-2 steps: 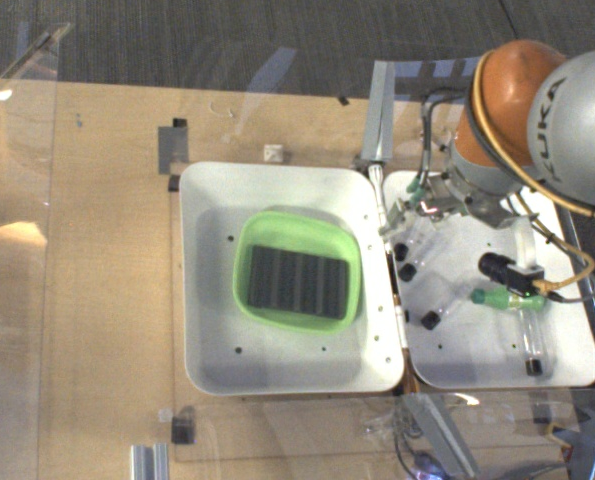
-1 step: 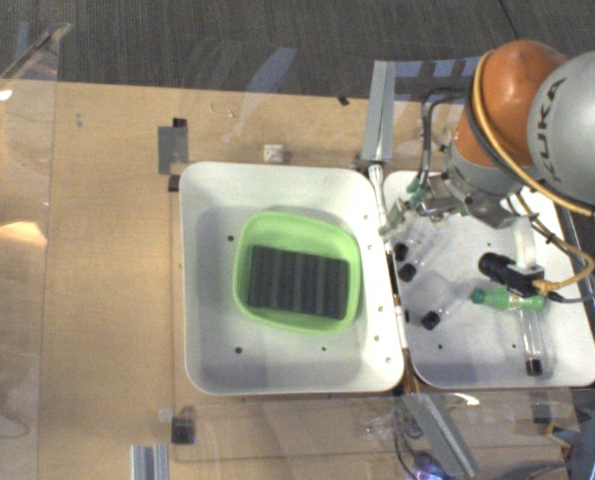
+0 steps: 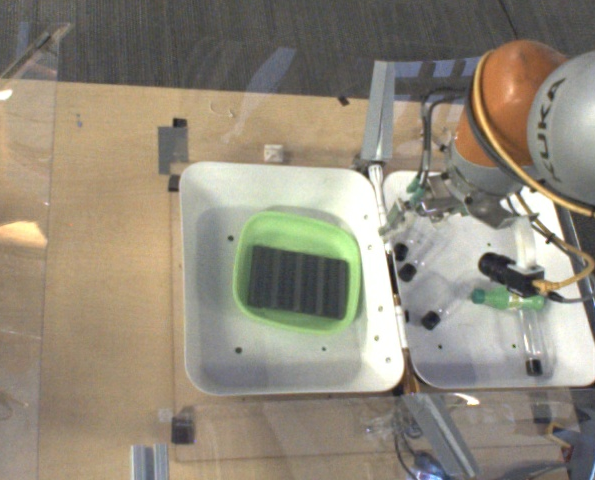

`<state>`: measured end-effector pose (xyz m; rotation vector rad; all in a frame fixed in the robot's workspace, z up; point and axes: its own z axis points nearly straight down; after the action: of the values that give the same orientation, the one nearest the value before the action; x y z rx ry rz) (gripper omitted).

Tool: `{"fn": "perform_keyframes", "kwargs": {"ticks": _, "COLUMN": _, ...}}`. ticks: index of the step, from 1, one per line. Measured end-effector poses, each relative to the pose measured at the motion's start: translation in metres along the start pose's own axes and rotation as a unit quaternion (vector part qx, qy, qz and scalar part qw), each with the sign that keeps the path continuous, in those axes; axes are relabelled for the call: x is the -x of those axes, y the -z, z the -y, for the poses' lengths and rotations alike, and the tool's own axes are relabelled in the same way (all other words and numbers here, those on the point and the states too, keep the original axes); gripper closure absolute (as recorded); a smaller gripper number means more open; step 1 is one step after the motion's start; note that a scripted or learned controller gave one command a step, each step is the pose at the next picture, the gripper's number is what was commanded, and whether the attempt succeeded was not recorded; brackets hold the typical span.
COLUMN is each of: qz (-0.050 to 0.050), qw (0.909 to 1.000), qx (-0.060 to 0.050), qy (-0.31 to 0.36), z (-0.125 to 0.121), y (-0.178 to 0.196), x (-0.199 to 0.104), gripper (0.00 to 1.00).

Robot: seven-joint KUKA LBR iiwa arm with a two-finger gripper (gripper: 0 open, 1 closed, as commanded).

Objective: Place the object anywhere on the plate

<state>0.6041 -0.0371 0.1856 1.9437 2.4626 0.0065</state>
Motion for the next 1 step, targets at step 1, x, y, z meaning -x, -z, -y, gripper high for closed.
{"fn": "perform_keyframes", "kwargs": {"ticks": 1, "qz": 0.0, "qw": 1.0, "qx": 0.0, "qy": 0.0, "z": 0.0, "y": 0.0, "x": 0.0, "gripper": 0.0}}
